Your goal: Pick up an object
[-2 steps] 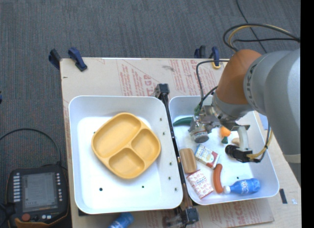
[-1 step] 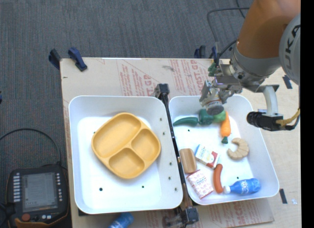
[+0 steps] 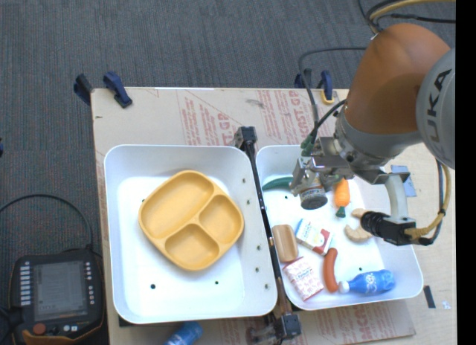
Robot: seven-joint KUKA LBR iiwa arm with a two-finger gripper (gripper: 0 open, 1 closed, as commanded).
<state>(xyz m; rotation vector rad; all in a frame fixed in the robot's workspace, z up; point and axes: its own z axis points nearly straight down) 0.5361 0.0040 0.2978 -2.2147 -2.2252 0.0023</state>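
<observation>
Your gripper (image 3: 314, 192) hangs low in the right white bin (image 3: 405, 262).
You cannot tell how its jaws stand; a small orange plastic carrot (image 3: 341, 194) lies just beside.

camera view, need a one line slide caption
KUKA arm's gripper hovering over the right bin of toy food; yellow divided plate in the left bin.

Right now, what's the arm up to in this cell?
The KUKA arm reaches in from the right, its gripper low over the right bin, among toy food: a carrot, a sausage, a blue bottle. Nothing is visibly held. The left bin holds a yellow divided plate.
</observation>
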